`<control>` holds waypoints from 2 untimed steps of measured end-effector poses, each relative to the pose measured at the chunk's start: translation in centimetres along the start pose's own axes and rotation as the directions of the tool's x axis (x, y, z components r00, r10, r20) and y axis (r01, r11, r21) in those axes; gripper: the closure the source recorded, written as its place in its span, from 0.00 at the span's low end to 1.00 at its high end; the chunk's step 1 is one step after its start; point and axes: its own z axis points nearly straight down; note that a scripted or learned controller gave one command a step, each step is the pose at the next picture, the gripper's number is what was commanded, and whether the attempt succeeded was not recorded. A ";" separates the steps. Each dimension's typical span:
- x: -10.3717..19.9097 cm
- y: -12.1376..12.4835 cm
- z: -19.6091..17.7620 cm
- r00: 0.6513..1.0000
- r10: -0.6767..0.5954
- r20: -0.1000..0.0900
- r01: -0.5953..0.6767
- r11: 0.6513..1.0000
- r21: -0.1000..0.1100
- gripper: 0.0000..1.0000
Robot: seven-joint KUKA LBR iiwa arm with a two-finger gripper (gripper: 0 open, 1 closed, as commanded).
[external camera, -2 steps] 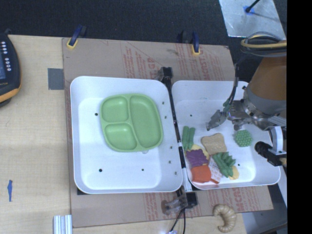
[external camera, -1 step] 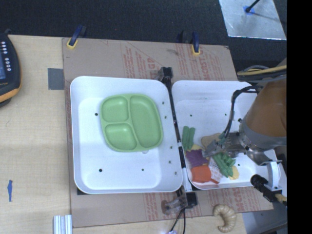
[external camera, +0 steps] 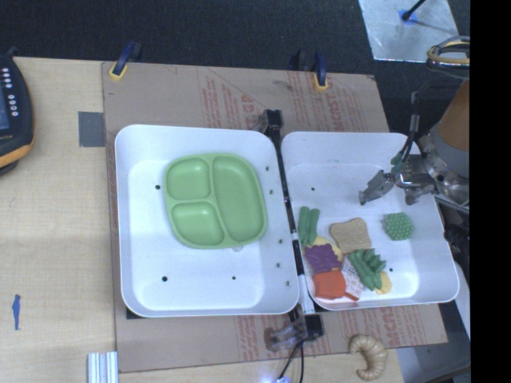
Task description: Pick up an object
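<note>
- The gripper hangs over the right bin, in its far right part, with the arm entering from the right. Its fingers look spread apart – a wide opening – and nothing sits between them.
- The toy food lies in the near part of this bin: a green broccoli piece, a brown bread slice, a green bean pod, a purple piece, an orange-red piece and a leafy green piece.
- The closest things to the gripper are the broccoli piece, just near and right of the fingertips, and the bread slice, near and a little left.
- To do this step well, I think the gripper should choose the broccoli piece – it stands apart from the others – center over it, go down straight, then close.
- The left bin holds a green divided plate, well apart from the gripper.
</note>
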 end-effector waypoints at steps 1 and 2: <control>3.9 -6.6 5.2 1.000 0.000 -0.009 0.000 1.000 0.023 0.00; -0.3 -5.3 12.7 1.000 0.002 -0.004 -0.002 1.000 0.017 0.00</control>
